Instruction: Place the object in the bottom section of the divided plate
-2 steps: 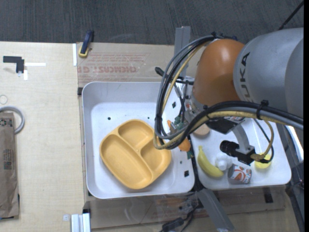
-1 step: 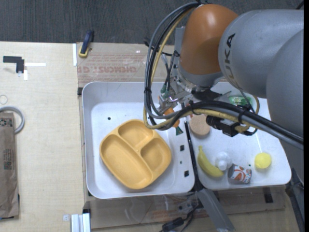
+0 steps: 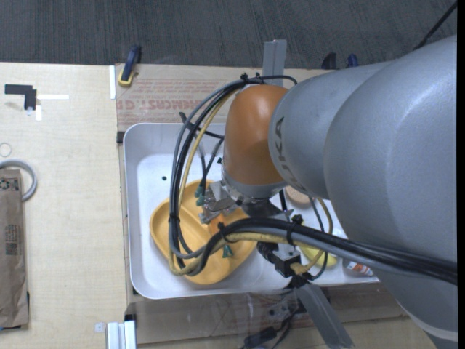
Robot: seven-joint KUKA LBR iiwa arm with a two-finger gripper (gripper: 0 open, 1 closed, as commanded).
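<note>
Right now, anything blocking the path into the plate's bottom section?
Cannot confirm. The arm and its cable bundle hang over the yellow divided plate in the white bin, covering most of it. The plate's exposed left rim area looks unobstructed.

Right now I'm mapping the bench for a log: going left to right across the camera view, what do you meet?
Brown paper packet → blue-and-yellow tool on the bench → white bin's left wall → yellow divided plate → orange band of the arm → grey arm.

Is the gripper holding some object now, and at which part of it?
It cannot be told: the arm and its cables hide the gripper above the yellow divided plate.
</note>
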